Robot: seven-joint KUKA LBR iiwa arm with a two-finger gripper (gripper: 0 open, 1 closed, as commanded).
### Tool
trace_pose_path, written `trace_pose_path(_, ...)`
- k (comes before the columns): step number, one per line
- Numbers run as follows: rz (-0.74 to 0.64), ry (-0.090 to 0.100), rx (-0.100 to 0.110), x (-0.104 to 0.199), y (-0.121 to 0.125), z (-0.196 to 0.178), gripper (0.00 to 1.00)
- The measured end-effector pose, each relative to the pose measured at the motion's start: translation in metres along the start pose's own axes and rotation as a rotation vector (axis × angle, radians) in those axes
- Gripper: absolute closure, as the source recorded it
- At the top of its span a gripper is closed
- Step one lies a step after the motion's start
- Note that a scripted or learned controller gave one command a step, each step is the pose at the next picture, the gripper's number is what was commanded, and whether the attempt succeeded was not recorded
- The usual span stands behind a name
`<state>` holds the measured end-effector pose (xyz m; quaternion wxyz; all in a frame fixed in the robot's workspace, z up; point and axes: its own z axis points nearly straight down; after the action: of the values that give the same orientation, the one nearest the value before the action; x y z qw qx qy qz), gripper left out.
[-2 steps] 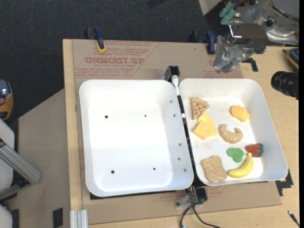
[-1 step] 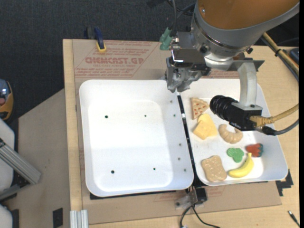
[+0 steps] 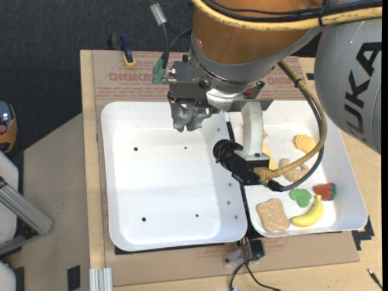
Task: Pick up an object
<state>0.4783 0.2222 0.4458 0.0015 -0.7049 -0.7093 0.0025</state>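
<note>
Toy food waits in the right bin while the gripper hangs over the left bin.

The pickable pieces lie clustered at the near end of the right bin: a toy banana, a slice of toy bread, a green piece just above the banana, a red piece beside it, and a tan cookie-like piece farther back. The gripper sits low over the far edge of the left bin with nothing visible between its fingers; whether they stand apart or together I cannot tell. A good try would probably move across to the right bin and come down on a piece with room around it, such as the cookie. The banana, bread and green piece crowd each other, and the black cable fitting with its hose overhangs the divide between bins.
</note>
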Motion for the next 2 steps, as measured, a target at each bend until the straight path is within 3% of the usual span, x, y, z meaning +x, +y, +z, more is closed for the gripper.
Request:
trace_pose_path(1, 0.004, 0.005, -0.012, 0.002, 0.001, -0.056, 1.0)
trace_pose_path(2, 0.004, 0.003, -0.011, 0.002, 0.0, -0.089, 1.0)
